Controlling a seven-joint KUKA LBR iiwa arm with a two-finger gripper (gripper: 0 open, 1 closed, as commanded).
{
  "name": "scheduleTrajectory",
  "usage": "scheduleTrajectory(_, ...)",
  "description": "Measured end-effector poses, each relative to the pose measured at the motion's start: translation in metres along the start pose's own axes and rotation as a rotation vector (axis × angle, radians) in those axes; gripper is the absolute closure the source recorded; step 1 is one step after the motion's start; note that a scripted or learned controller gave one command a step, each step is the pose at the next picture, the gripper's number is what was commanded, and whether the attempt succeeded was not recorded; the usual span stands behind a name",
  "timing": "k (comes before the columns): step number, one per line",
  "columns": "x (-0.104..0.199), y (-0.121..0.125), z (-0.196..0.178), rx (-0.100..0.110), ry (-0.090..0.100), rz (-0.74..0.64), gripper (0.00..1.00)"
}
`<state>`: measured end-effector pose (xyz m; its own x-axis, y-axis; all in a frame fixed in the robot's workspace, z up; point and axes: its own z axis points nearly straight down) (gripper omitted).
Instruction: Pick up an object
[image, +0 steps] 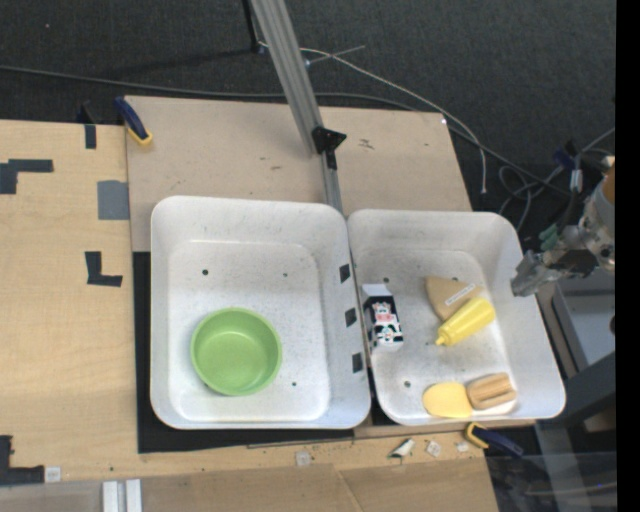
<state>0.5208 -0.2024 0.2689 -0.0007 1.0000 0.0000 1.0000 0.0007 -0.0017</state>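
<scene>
At the left of the frame, the left bin holds a green bowl, which sits upright in its lower left part. Next to it, at the centre right, is the right bin. Near its left wall lies a small black and white carton. Further right there is a tan wedge, and a yellow bottle lies tilted just below it, touching it. At the lower edge of this bin a yellow round piece lies beside a tan block, and they touch. My gripper is at the right edge of the frame, over the right rim of this bin, apart from all objects. Whether my jaws are apart or together, I cannot tell.
</scene>
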Motion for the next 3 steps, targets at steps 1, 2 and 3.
scheduleTrajectory(1, 0.0, 0.0, 0.0, 0.0, 0.0, 0.0, 0.0)
scheduleTrajectory(2, -0.002, -0.008, 0.065, 0.008, 0.001, 0.001, 0.0)
scheduleTrajectory(3, 0.003, -0.009, 0.132, 0.008, 0.002, 0.0, 0.0)
